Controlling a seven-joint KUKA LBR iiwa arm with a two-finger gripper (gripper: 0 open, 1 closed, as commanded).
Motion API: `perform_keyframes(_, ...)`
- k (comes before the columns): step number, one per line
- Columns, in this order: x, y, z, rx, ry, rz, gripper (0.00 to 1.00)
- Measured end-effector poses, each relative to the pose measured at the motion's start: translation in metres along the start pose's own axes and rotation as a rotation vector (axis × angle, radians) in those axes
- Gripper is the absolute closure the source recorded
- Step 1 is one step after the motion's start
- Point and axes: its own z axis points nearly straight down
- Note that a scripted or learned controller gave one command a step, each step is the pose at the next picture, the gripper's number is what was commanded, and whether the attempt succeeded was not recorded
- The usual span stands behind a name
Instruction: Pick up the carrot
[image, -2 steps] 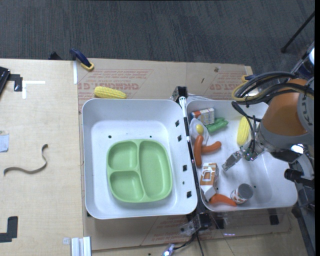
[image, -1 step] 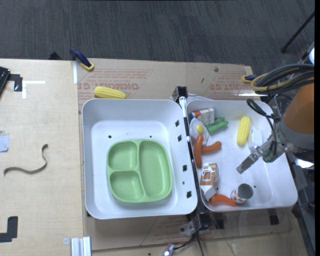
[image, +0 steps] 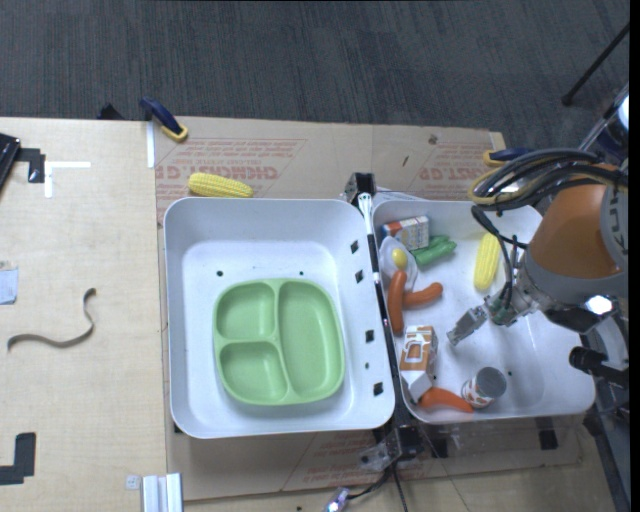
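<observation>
Seen from above, the carrot (image: 443, 401) lies near the front edge of the right bin (image: 545, 385), its thick end tucked against a grey block at the bin's front left corner and its tip close to a small can (image: 487, 385) lying on its side, so there is little free room around it for fingers to come down. The gripper (image: 466, 326) hangs over the middle of that bin, slanting down and left from the grey arm (image: 565, 245), and sits well back from the carrot rather than over it; nothing is between its fingers, and whether they are spread or closed cannot be made out at this size. I judge this as an approach not yet lined up: the tool would need to travel toward the front edge. Clutter crowds the bin's left side, where a carton (image: 418, 349) lies just behind the carrot. The left bin (image: 190, 300) holds a green tray (image: 279, 341), apart from the task.
</observation>
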Motion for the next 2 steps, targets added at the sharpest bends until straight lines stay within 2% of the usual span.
perform_keyframes(1, -0.061, 0.005, -0.063, -0.002, -0.002, -0.089, 0.0)
perform_keyframes(2, -0.104, 0.062, -0.001, -0.001, -0.003, -0.164, 0.0)
